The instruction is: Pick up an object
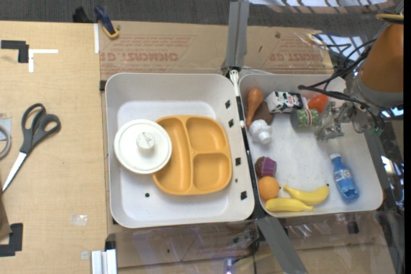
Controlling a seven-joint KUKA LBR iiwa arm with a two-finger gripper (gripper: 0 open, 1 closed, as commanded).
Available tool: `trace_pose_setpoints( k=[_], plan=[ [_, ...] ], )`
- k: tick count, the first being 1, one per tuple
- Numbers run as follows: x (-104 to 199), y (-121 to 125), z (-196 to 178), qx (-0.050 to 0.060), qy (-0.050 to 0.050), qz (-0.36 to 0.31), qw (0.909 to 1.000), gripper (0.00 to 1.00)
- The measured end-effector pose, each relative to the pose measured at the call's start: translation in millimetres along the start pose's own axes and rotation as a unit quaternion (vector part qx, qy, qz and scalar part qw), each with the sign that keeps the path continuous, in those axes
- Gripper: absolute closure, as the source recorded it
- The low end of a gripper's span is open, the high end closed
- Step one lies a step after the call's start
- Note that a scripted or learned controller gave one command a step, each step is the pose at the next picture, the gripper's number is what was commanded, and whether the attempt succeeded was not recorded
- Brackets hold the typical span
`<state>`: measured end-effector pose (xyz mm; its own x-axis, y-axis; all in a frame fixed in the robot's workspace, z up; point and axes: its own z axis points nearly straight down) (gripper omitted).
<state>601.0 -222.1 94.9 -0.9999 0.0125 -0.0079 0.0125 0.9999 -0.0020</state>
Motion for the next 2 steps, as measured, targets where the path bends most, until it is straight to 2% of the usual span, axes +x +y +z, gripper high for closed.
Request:
trace_pose_setpoints(
  k=[1, 2],
  plan=[
    [0.3, 0.3, 0.2, -0.001, 0.001, 0.000, 1.0000, 0.00],
    [77.3, -0.6, 1.7, -0.001, 0.002, 0.014, 0.9999, 0.00]
  ],
)
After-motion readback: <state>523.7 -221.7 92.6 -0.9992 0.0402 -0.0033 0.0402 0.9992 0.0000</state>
